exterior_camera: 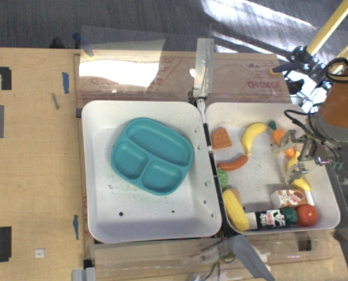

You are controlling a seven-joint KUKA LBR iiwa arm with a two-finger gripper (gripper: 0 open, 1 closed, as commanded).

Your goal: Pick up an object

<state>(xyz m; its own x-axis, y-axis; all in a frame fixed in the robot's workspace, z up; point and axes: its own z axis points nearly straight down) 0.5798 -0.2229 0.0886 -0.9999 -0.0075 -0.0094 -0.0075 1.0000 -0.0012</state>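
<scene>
Left bin (98, 215): shallow and white; a teal divided plate (152, 155) lies in it, tilted a little, with nothing on it.

Right bin, near side (332, 215): toy food, crowded. A waffle (221, 138) and a red sausage (235, 162) sit by the dividing wall; a corn cob (235, 209) lies in the front corner, touching a dark bottle (275, 218) on its side.

Right bin, middle: a banana (253, 136) lies alone, well apart from its neighbours. A small carton (289, 198) and a tomato (307, 215) sit close together at the front.

Gripper (300, 164): hangs low over the bin's right side, above small yellow and orange pieces (291, 154). Whether it is released or clenched cannot be told; nothing is seen between its tips.

Risk, small pieces: they look slippery and bunched, so a closing grasp may squeeze one out sideways or catch two together.

Risk, bin wall: the target area lies near the right rim, so a descent slightly off may strike it.
</scene>
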